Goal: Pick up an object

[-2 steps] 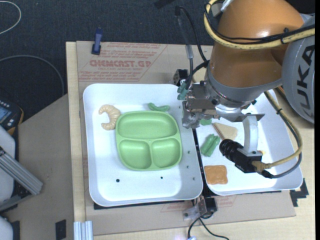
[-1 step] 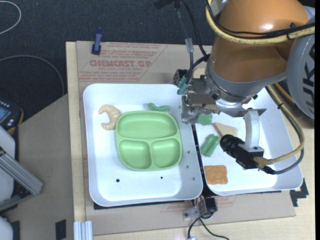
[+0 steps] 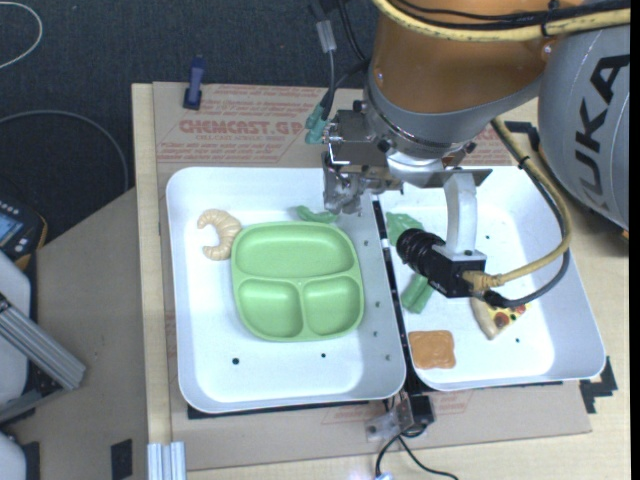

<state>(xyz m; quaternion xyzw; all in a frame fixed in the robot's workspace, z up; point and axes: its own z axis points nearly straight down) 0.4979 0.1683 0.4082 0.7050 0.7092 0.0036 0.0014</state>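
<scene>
My gripper [image 3: 346, 190] hangs low over the back edge of the left bin [image 3: 190, 268], close to the divider between the bins. A small green piece [image 3: 308, 212] lies just left of and below it, touching the back rim of the green divided plate [image 3: 297, 278]. Whether the gripper touches that piece is hidden by the arm. A tan croissant [image 3: 218, 233] lies left of the plate. In the right bin [image 3: 560, 298] are green pieces [image 3: 416, 290], a brown flat piece [image 3: 431, 348] and a pizza slice [image 3: 497, 316].
The arm's large orange and grey body [image 3: 470, 38] covers the back of the right bin. A black cylinder with a yellow cable [image 3: 432, 260] hangs over the right bin's left side. A blue clip [image 3: 193, 82] sits on the board behind the bins.
</scene>
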